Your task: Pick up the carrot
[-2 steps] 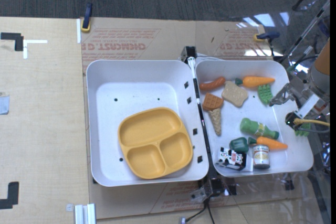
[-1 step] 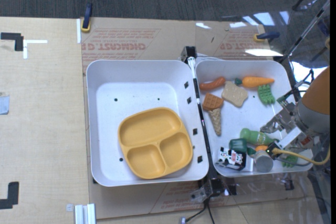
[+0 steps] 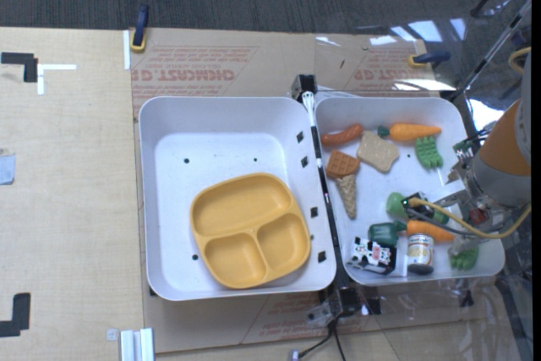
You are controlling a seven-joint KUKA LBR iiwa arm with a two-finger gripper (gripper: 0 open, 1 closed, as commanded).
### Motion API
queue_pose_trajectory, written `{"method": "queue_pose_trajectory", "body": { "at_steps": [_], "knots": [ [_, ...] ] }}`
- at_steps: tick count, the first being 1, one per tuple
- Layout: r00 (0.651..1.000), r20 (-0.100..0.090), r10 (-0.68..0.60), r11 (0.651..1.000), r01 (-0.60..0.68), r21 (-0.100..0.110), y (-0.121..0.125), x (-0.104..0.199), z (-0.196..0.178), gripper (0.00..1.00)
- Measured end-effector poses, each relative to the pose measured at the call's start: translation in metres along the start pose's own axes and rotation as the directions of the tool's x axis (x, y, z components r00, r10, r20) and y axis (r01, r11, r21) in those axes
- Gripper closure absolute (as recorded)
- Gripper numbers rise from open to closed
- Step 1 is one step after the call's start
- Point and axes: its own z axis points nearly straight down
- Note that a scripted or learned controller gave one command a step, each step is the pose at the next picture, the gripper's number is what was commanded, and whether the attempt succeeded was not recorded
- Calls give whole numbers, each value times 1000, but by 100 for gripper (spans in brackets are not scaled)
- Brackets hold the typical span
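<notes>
bins (image 3: 221, 118): white | divided plate (image 3: 249, 229): yellow | carrot (image 3: 414, 131), upper right: orange with green top | sausage (image 3: 341, 134): red-brown | bread slice (image 3: 377, 152): pale tan | waffle cone (image 3: 344, 175): tan, grid-patterned | carton (image 3: 373, 255), lower right: white with black patches | arm band (image 3: 511, 144): orange

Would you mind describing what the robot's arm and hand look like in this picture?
The arm enters from the right edge as a rounded body with a broad orange band above a grey wrist section. Below it, the hand is a cluster of dark and metallic parts, too cluttered to make out in detail. A yellow cable loops across it, and thin dark cables trail nearby.
</notes>
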Motion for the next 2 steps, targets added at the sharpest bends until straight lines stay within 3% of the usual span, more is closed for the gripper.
{"method": "queue_pose_trajectory", "body": {
  "at_steps": [1,2],
  "knots": [
    [999,2,-38,999,38,0,-10,90,-1,0],
    [1000,4,3,1000,-3,2,-52,53,0,0]
  ]
}}
